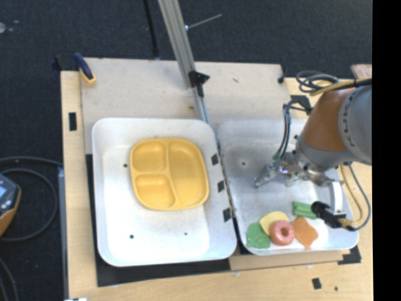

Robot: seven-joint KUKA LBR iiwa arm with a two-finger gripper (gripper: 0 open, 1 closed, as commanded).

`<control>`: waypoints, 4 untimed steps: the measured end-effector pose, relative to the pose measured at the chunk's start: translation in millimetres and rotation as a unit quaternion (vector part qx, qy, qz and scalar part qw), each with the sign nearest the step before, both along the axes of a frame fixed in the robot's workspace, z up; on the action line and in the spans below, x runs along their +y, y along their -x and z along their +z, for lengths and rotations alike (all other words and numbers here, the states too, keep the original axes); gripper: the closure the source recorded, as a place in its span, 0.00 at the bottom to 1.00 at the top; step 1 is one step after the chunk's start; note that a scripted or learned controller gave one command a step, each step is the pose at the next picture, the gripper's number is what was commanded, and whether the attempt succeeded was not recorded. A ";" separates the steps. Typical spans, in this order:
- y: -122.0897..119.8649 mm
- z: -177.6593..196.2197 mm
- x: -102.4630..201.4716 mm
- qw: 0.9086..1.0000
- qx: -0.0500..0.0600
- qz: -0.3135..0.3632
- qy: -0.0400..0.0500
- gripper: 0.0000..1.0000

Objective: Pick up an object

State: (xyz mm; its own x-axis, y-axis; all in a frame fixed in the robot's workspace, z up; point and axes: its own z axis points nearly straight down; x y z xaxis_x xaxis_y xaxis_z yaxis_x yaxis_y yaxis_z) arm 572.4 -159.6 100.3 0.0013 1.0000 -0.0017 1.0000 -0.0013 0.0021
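Toys huddle in the right bin's (250, 140) near corner: a green piece (257, 236), a yellow one (273, 219), a pink ring (282, 232), an orange block (305, 232). Just behind them the gripper (276, 174) hangs over bare floor, grip hard to read, nothing visibly held. Farther left, a yellow divided plate (169, 172) lies in the other bin (113, 231).

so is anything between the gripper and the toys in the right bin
Nothing visible does. The gripper sits over bare bin floor, and the toys, including the pink ring, cluster at the near edge with open floor between.
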 end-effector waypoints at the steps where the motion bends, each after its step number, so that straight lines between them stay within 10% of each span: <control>1: -1.5 13.3 -1.0 1.000 -0.003 -0.002 0.000 1.00; 4: 3.5 180.8 -7.9 1.000 -0.003 0.002 0.001 1.00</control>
State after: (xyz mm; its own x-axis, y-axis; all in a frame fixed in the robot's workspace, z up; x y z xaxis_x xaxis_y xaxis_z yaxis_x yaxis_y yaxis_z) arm 568.9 -167.5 281.1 -0.0027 1.0000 -0.0034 1.0000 0.0027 0.0085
